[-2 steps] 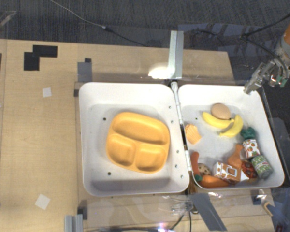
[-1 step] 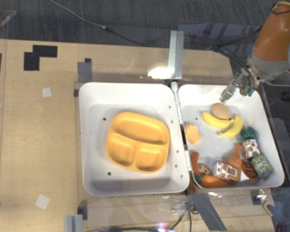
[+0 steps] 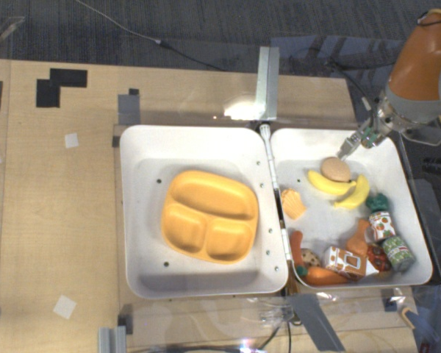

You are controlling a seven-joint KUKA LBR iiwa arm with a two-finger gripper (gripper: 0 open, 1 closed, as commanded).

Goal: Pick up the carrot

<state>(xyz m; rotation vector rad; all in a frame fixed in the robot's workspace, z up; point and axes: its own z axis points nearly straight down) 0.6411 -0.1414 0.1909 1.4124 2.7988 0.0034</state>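
Hovering at the right bin's (image 3: 397, 160) far edge, my fingers (image 3: 350, 147) are too small and blurred to tell whether they are spread or pressed together. Just below sit a bun (image 3: 336, 170) and banana (image 3: 342, 187). The carrot (image 3: 325, 275) lies at the near edge, wedged against a carton (image 3: 345, 261), so I could grab the neighbour instead. No labels are readable.

Two white bins side by side, centre frame. Left bin (image 3: 132, 219) holds a yellow divided tray (image 3: 206, 215). Right bin (image 3: 397, 168) holds a banana (image 3: 342, 190), a bread roll (image 3: 336, 170), and a carrot (image 3: 323, 275) at lower edge among small cartons. Gripper (image 3: 350, 147) hovers just above the roll, upper right.
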